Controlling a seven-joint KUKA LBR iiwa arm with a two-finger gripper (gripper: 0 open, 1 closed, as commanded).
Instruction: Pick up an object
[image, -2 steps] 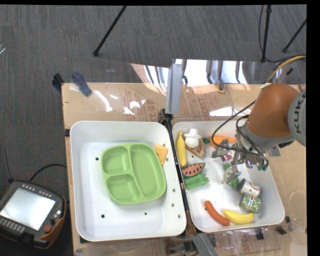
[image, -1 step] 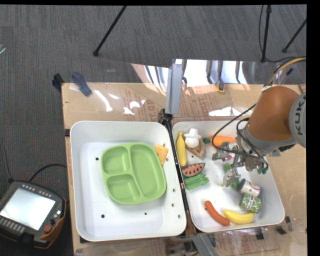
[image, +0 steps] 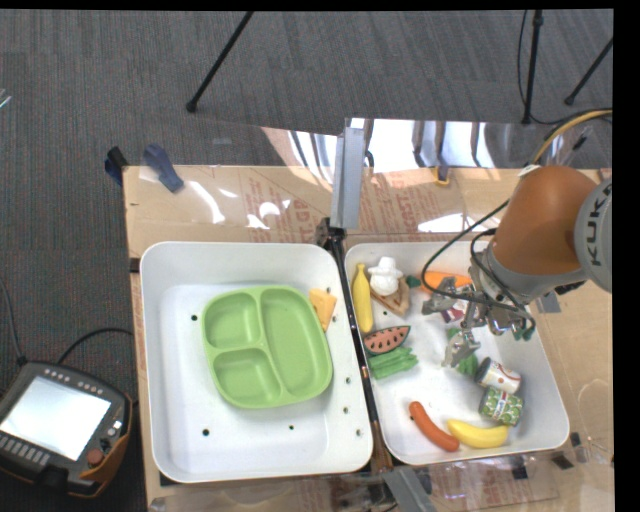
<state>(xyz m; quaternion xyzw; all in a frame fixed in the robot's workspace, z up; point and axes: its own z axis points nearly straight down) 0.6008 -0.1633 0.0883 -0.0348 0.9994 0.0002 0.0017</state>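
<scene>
Lettering "KU" on arm (image: 598, 232), can (image: 501, 407) label unreadable

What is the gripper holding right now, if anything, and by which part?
It cannot be told: the two-finger gripper hangs low over the right white bin, beside a small printed can, with nothing visibly between its fingers.

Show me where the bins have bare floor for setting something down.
Left white bin: bare strips around the green three-compartment plastic tray, widest along the near edge. Right white bin: crowded; a small patch between the toy watermelon slice and red toy sausage.
</scene>
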